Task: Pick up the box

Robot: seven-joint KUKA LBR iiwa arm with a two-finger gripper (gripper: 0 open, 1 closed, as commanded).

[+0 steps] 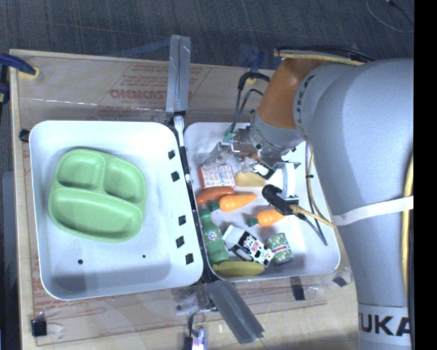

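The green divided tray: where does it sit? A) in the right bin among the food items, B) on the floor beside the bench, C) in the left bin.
C: the green divided tray lies by itself in the left bin.

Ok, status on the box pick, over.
Gripper low over right bin, fingers unclear. Box flat in the bin, just beside gripper, not seen held. Carrots and cheese wedge crowd against it.
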